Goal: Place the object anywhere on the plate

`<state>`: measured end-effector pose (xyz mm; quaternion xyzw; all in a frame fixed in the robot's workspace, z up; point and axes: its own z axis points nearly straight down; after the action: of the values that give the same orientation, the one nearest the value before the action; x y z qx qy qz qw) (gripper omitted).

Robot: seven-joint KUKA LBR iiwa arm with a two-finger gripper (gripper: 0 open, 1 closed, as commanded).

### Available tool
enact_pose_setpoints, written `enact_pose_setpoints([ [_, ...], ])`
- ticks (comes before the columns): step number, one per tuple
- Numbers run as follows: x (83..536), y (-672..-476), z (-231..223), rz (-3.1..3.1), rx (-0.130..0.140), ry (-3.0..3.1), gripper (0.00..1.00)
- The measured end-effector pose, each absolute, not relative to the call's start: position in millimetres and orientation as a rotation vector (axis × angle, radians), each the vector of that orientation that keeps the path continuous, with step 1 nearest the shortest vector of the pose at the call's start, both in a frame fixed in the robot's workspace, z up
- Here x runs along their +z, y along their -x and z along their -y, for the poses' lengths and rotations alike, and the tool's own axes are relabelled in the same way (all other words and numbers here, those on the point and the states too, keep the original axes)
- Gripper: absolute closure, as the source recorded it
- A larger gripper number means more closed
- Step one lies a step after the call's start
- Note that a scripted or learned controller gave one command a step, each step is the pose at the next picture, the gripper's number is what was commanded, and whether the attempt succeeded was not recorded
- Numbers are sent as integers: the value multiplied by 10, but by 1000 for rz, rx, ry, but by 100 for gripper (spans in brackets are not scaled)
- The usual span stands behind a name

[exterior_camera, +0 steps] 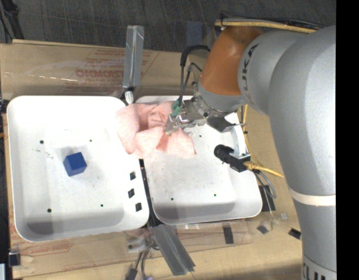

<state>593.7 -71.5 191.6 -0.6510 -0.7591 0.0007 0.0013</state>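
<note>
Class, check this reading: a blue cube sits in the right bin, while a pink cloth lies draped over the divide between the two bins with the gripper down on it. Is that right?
Not quite. The blue cube sits in the left bin, not the right bin, as the camera view shows. The rest stands: the pink cloth lies over the divide between the bins, with the gripper down on it.

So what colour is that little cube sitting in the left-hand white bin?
Blue: the small cube shows clearly in the camera view.

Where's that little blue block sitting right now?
The blue block lies in the left bin, left of its middle, far from the pink cloth and the gripper.
</note>
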Motion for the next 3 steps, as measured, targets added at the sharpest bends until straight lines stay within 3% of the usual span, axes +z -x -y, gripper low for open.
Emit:
enact_pose_setpoints([
  [1, 2316, -5943, 709, 2390, 2, 2036, 100],
  [2, 2215, -5873, 207, 2749, 4, 1513, 100],
  [3, 2246, -5686, -347, 2999, 2, 929, 100],
])
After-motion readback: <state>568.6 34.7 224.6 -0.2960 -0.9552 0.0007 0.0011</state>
